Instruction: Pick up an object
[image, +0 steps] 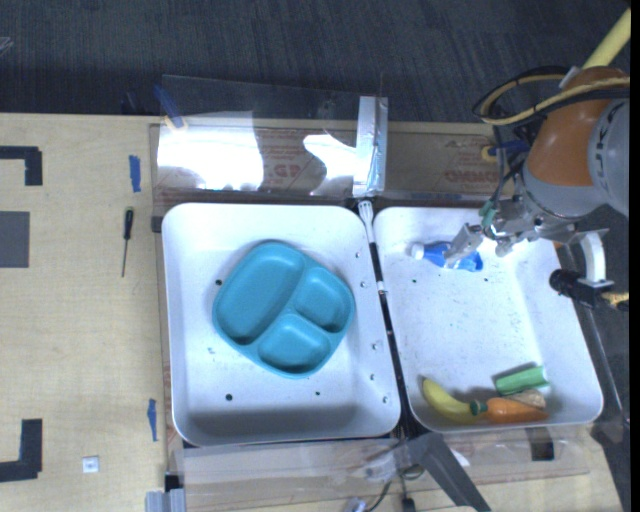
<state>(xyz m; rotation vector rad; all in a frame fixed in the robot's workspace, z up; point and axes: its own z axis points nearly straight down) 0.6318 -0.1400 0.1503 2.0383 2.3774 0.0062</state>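
My gripper (481, 243) hangs over the far end of the right bin (572, 352), below the arm's orange band. It is open, its two fingers set apart. A small blue and white object (441, 254) lies on the bin floor right beside the left finger, touching or nearly touching it, and it is not between the fingers. At the near end of the same bin lie a yellow banana (445, 399), an orange carrot (516, 407) and a green cylinder (520, 379).
The left bin (190, 385) holds a blue divided plate (285, 306). A ridge (378, 300) separates the two bins. A clear plastic sheet and cardboard (270, 155) stand behind them. Cables loop around the arm at the top right.
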